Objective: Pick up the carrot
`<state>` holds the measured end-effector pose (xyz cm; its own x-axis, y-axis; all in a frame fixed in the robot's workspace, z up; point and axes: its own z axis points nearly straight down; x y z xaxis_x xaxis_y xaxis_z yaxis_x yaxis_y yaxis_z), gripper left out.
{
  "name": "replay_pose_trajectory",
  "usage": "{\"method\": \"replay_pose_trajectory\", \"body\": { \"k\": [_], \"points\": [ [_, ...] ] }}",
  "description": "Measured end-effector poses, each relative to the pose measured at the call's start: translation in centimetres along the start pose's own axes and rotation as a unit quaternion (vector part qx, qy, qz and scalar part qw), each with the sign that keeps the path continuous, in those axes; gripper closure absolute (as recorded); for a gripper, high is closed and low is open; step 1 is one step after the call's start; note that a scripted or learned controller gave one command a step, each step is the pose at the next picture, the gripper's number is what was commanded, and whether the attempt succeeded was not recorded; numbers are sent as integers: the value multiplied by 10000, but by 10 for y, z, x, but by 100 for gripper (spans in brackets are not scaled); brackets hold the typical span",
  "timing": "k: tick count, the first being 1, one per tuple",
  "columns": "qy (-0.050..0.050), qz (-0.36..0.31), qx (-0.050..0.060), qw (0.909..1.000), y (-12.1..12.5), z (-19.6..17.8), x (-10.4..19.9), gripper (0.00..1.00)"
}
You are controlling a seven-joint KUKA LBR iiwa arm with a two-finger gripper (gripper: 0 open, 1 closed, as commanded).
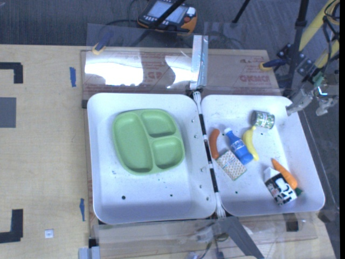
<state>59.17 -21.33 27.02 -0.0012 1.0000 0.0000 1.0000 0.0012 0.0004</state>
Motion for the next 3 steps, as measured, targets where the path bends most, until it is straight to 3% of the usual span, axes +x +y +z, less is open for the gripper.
{"method": "replay_pose_trajectory", "body": {
  "k": [1, 2, 3],
  "points": [
    [1, 240, 4, 9997, -48, -33, -10, 0],
    [1, 865, 4, 9963, -77, 84, 24, 0],
    [7, 1194, 13, 9928, -113, 95, -1, 0]
  ]
}}
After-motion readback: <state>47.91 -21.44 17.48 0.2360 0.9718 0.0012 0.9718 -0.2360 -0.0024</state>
